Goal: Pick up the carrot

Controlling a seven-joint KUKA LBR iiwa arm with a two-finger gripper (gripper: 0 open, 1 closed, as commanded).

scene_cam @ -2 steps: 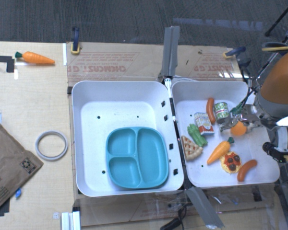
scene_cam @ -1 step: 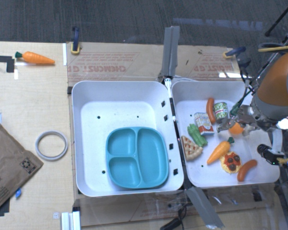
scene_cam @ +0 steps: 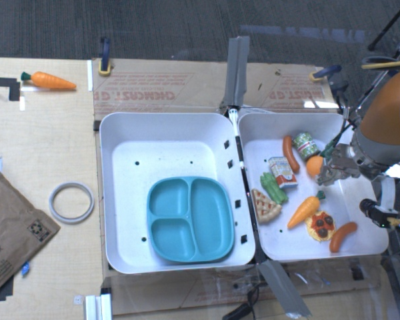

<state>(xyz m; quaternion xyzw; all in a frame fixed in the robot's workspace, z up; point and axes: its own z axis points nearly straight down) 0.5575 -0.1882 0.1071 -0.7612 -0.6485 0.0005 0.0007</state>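
The carrot (scene_cam: 303, 211) lies in the right bin (scene_cam: 360, 245), tilted, its green end up toward the right and its tip down to the left. Just left of its tip sits a pizza slice (scene_cam: 265, 205), and just right and below it a small round pizza (scene_cam: 320, 225), with a sausage (scene_cam: 342, 237) beyond that near the bin's front right corner. Above the carrot are a green pod (scene_cam: 274, 187), a small box (scene_cam: 281, 171), a second sausage (scene_cam: 291, 153) standing nearly lengthwise, a green-labelled can (scene_cam: 305, 143) and an orange (scene_cam: 313, 166).

My pincer (scene_cam: 330, 172) hangs over the right part of this bin, just beside the orange and above and to the right of the carrot, apart from it. Nothing shows between its tips, and I cannot tell whether it is apart or together. My arm (scene_cam: 387, 122) comes in from the right, its orange band above the wrist.

The left bin (scene_cam: 120, 179) holds a blue divided plate (scene_cam: 190, 219). On the tabletop (scene_cam: 40, 145) to the left lie a second carrot (scene_cam: 50, 81) near the far edge, a ring (scene_cam: 71, 201), and a cardboard box (scene_cam: 10, 235) at the edge.
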